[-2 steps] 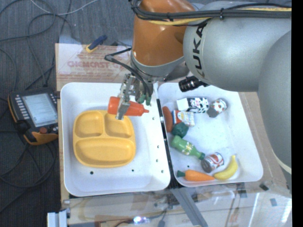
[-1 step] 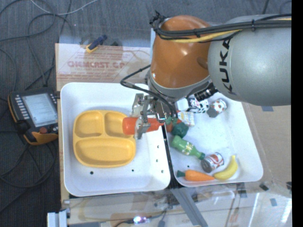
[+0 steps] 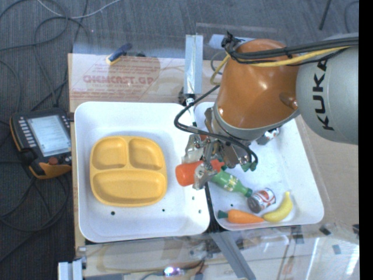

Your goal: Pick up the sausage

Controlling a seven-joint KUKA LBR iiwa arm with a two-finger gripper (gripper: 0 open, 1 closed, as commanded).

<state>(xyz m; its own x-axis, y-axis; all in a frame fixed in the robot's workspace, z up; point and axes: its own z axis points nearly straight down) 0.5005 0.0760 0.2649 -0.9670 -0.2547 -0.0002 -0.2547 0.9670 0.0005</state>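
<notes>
Locating the sausage: the orange-red sausage (image 3: pixel 185 174) lies at the right edge of the left bin (image 3: pixel 81 214), against the rim where it meets the right bin (image 3: pixel 312 185).
Gripper: the gripper (image 3: pixel 203 169) hangs low, just beside the sausage's right end and seemingly touching it.
Grasp state: it cannot be told if the gripper is released or clenched, because the orange wrist and the cables hide it; the view does not show the sausage as held.
Handling: it looks like a light plastic toy, stiff, smooth and round, so it will probably roll or slip out of a weak pinch.
Where to take hold: across the middle of its short body, squeezing the two long sides and not the rounded ends.
Risk: the rim under it may block one side of the grasp or tilt the sausage.
Neighbours: a yellow divided plate (image 3: pixel 128 171) is near on the left; a green bottle (image 3: pixel 232 184), a can (image 3: pixel 263 198), a carrot (image 3: pixel 245 217) and a banana (image 3: pixel 280 209) lie in the right bin.
</notes>
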